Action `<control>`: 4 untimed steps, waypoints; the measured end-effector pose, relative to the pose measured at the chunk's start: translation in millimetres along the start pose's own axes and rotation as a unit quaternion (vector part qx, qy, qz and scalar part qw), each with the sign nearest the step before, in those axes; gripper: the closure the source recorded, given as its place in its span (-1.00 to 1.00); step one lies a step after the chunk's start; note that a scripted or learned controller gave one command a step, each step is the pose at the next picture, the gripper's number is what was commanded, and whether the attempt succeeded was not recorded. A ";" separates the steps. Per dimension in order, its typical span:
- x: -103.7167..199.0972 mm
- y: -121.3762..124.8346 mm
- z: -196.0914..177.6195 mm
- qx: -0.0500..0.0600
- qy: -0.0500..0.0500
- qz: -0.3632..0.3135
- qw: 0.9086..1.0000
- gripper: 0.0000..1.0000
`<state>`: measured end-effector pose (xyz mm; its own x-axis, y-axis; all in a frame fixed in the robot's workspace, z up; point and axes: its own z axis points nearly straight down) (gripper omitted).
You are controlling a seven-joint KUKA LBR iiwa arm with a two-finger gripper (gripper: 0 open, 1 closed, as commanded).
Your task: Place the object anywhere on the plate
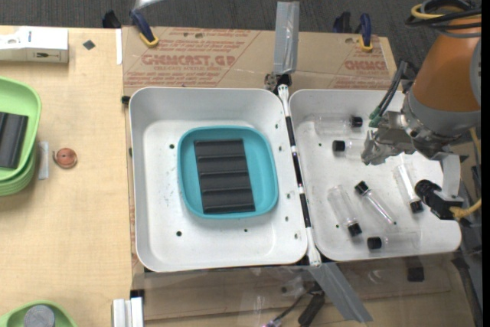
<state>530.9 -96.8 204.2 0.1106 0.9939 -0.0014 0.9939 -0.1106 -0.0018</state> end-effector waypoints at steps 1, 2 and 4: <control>-0.9 0.6 -8.1 0.000 -0.001 -0.001 1.000 1.00; -1.9 1.2 -16.2 0.001 -0.002 -0.002 1.000 1.00; -4.0 2.3 -32.2 0.002 -0.004 -0.003 1.000 1.00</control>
<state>532.8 -100.9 236.4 0.1040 0.9945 -0.0090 0.9946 -0.1040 -0.0067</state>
